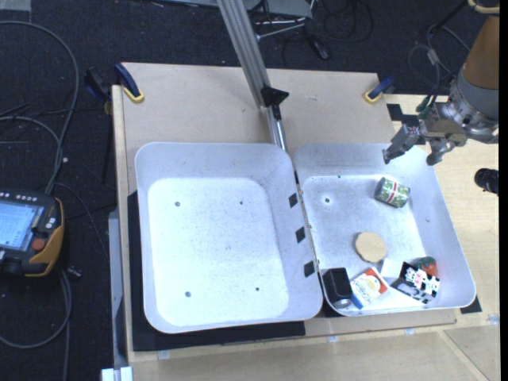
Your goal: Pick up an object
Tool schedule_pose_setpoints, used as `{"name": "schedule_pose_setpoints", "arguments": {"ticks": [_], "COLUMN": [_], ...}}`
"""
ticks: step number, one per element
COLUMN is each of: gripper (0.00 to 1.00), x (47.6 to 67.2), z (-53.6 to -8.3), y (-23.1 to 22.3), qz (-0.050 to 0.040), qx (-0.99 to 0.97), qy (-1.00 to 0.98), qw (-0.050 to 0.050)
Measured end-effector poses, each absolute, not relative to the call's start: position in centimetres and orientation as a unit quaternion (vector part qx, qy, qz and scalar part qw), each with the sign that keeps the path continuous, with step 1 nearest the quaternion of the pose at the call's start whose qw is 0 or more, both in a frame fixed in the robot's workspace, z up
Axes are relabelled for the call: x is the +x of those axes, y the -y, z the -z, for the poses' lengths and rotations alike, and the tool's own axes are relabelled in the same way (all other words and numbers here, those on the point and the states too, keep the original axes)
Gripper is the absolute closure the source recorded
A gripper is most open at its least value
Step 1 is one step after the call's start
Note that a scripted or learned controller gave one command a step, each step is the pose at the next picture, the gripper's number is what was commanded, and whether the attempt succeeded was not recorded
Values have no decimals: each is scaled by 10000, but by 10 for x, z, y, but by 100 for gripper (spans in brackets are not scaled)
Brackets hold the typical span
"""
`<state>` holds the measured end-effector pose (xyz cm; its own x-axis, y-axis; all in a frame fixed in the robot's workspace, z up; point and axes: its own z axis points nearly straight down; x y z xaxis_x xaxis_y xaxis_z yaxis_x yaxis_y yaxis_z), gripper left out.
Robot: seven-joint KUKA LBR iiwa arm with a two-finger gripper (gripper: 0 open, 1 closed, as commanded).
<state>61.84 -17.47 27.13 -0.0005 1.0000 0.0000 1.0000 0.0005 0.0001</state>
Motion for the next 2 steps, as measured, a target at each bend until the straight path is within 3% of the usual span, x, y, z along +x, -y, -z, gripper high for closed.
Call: {"name": "schedule_pose_setpoints", "arguments": {"ticks": [1, 2], "gripper": [0, 0], "x": [645, 566], "z": [-407, -540], "y": [182, 168], "qz": [-16, -30], "qx": [7068, 7071], "qy": [-7074, -7071], "qw": [28, 44]}}
